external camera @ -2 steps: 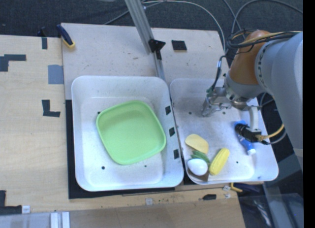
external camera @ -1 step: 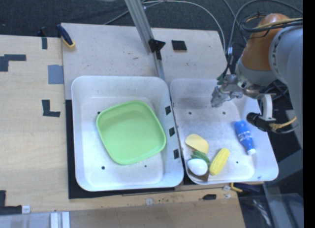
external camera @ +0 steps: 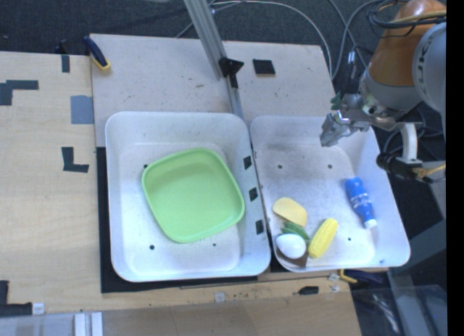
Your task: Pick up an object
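My gripper (external camera: 331, 136) hangs over the far part of the right bin (external camera: 304, 146), with nothing seen between its fingers. A blue bottle (external camera: 359, 200) with a white cap lies near the bin's right wall, in front of the gripper. At the bin's front lie a yellow corn cob (external camera: 323, 237), a pale yellow piece (external camera: 290, 211) with a green bit under it, and a white egg-shaped object (external camera: 291, 245). These three are bunched together.
The left bin (external camera: 123, 182) holds a light green square plate (external camera: 192, 194). A slanted metal pole (external camera: 210, 33) crosses the bench behind the bins. Cables loop behind the right bin. A small yellow and blue object (external camera: 97, 54) lies at the bench's far left corner.
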